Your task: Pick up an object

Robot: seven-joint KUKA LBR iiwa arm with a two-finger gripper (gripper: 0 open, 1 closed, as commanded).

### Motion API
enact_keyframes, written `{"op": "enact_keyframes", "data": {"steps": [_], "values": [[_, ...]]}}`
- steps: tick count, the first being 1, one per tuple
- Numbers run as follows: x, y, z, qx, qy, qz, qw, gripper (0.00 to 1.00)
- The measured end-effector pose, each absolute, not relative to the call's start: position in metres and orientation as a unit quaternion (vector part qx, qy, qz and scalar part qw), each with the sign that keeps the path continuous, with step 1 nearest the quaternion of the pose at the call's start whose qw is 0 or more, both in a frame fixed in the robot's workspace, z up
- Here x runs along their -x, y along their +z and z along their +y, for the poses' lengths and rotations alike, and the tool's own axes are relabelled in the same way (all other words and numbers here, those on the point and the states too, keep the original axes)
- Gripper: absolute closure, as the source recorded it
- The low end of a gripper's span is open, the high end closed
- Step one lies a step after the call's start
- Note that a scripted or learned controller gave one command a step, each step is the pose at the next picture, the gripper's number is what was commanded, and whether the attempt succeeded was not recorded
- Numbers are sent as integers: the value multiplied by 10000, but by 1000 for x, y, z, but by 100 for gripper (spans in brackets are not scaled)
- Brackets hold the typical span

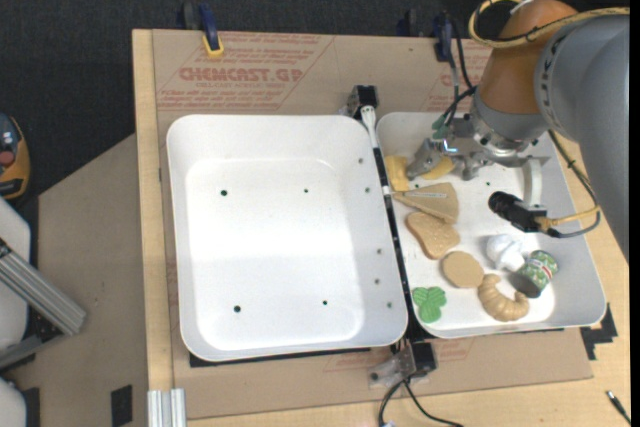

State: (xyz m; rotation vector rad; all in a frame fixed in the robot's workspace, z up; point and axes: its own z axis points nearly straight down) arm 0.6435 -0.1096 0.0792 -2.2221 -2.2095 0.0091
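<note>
My gripper (432, 162) hangs low over the back left part of the right bin (580, 300), under the grey arm with its orange band. Just left of it lies a yellow cheese wedge (398, 173), and a tan wedge (432, 201) sits right below it. Nearer the front are a tan bread slice (432, 236), a round biscuit (462, 269), a croissant (501, 299), a green leaf (429, 303), a green and white can (541, 271) and a small white piece (499, 248).
The left bin (200, 150) is white with a few small dark dots on its floor. A black divider strip (385, 205) runs between the two bins. Blue and yellow clamps (208, 27) hold the cardboard at the back.
</note>
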Motion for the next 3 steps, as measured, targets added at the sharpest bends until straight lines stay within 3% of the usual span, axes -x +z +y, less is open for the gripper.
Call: {"op": "enact_keyframes", "data": {"steps": [1,2,3], "values": [[-668,85,-112,7065,-10,-7077,-19,0],[-667,85,-93,7063,1,-7079,3,0],[-667,96,-93,7068,-10,-7074,-12,100]]}}
